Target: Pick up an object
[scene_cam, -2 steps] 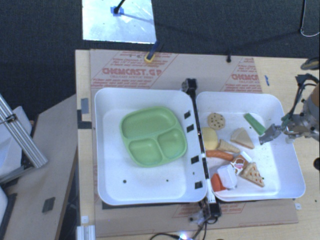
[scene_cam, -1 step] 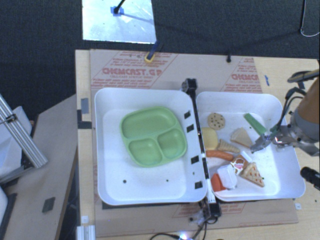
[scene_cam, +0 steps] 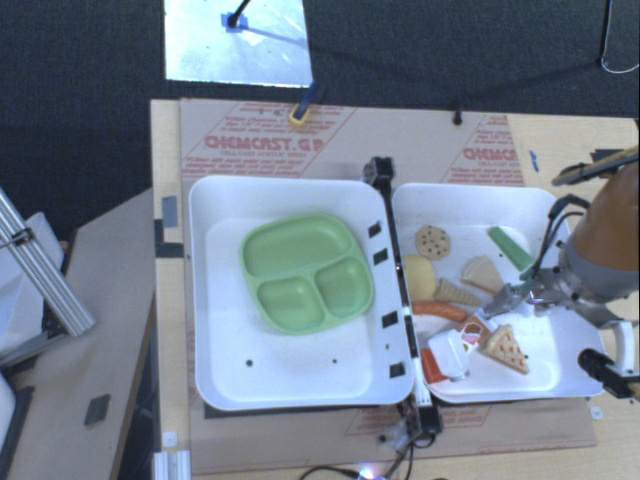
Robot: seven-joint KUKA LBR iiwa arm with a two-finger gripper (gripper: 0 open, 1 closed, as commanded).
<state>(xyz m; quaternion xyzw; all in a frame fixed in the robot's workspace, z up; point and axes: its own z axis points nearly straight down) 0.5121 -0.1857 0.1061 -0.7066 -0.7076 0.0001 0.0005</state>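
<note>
Bins sit side by side on the bench: the left bin (scene_cam: 215,368) carries a green divided tray (scene_cam: 305,273) with three compartments, lying flat near its middle, and the right bin (scene_cam: 560,383) holds a scatter of toy food. In the right bin a round cookie (scene_cam: 432,241) lies toward the far side, a yellow piece (scene_cam: 420,276) sits just below it, and a cone-like piece (scene_cam: 458,292) and a tan wedge (scene_cam: 483,273) lie beside that. A green strip (scene_cam: 511,249) lies tilted near the bin's right half. Nearer the front are an orange-red sausage shape (scene_cam: 440,310), a white mug (scene_cam: 451,353) and a pizza slice (scene_cam: 504,349). The arm reaches in from the right, and the gripper (scene_cam: 503,303) hangs low over the clutter, just above the pizza slice and beside the tan wedge. Its fingers look slightly spread, though the view is too small to be sure, and nothing shows clearly between them.
</note>
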